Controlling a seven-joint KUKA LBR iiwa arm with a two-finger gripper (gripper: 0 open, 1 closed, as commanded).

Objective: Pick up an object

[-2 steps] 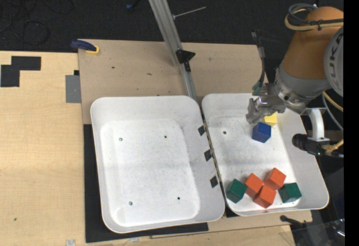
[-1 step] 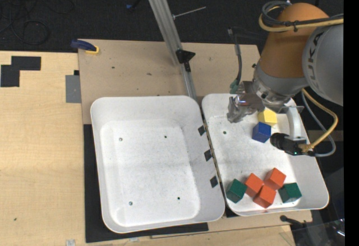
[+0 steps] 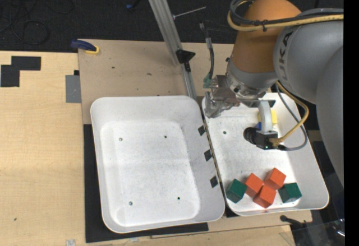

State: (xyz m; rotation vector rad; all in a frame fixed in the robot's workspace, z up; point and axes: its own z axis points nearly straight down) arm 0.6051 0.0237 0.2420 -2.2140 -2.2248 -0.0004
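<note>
Hand (image 3: 216,106) sits low at the right bin's (image 3: 314,197) 11 o'clock corner; can't tell its grip state. Blocks: three orange (image 3: 263,186), two green (image 3: 236,190), clustered at the bin's 6 o'clock edge, well apart from hand.

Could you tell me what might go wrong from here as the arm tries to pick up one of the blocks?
1. The gripper sits at the right bin's far corner, well away from the blocks, so a descent here would likely grab nothing.
2. The blocks are clustered, touching; closing on one may jam or push neighbours.
3. The cluster lies near the front rim, so the jaws may strike it.
</note>
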